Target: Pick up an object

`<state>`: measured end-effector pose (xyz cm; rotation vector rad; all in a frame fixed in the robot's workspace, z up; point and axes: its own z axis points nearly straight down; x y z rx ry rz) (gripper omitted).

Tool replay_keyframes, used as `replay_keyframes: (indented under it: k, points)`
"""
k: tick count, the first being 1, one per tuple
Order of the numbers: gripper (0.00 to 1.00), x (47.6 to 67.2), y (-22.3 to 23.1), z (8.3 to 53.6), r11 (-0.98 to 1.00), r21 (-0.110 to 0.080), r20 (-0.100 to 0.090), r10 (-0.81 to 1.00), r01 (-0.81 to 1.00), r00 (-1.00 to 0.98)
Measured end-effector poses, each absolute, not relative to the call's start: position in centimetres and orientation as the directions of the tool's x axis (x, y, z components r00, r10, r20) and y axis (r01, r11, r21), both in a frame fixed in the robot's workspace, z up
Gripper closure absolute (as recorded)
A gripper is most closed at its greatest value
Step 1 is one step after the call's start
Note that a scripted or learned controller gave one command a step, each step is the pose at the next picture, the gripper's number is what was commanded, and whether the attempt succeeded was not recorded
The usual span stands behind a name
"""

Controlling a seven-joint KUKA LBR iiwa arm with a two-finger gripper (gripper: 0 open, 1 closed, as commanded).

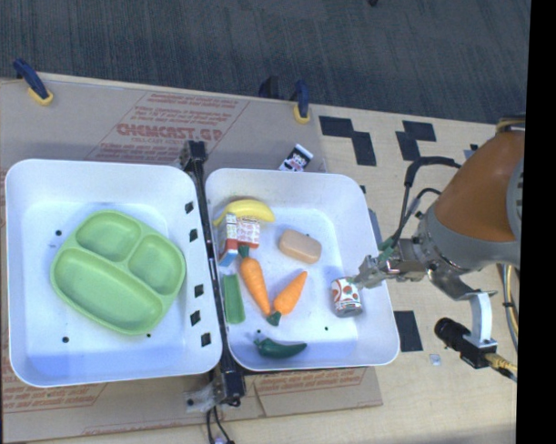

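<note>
Bins: two shallow white bins side by side on the tabletop [63,118], the left bin [26,253] and the right bin [372,256], meeting along a black divider.
Left bin: a green divided plate [117,270] with three compartments lies flat in the middle.
Right bin, top: a yellow banana [249,209] near the upper left corner, with a small red and white packet [242,234] just below it, touching.
Right bin, middle: a tan oval bar of soap [300,246] sits right of the packet, apart from it.
Carrots: two orange carrots lie below the soap, the left carrot [254,284] and the right carrot [291,293], angled towards each other at their lower ends.
Green stick: a bright green bar [233,297] lies along the divider, just left of the left carrot.
Pepper: a dark green pepper [279,348] rests near the bin's lower edge.
Can: a small can [346,296] with a red and white label stands tilted near the bin's right wall.
Arm: grey with an orange band [479,192], reaching in from the right over the right bin's rim.
Pincer: the pincer [367,270] is at the right wall, just above and beside the can; nothing is seen between its fingers, and I cannot tell whether they are apart or together.
</note>
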<state>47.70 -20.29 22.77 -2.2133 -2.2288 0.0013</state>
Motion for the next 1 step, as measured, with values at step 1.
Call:
replay_keyframes:
  k: [1]
  points:
    - [1.0,47.69,-21.17,25.77,0.006,0.001,-0.001,1.0,1.0,-0.006]
